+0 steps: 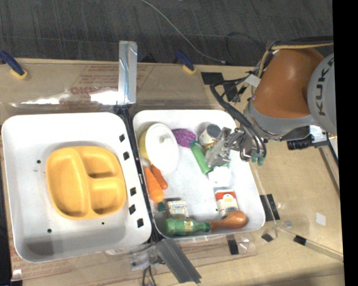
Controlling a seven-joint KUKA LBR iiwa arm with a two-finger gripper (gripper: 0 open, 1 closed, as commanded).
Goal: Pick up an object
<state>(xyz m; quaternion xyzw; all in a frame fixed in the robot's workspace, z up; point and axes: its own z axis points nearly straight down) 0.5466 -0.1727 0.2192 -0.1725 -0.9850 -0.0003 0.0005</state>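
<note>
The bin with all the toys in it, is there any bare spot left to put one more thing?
Yes. The right bin has a bare patch in its middle, between the carrot, the green stick and the red-labelled bottle. Its front edge and back are crowded, and the claw sits at the back right. The left bin has bare floor around the yellow tray.

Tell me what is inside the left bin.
The left bin holds one yellow tray with several compartments, lying flat near its middle. The compartments look bare. Whatever lies under the tray is covered and cannot be seen.
</note>
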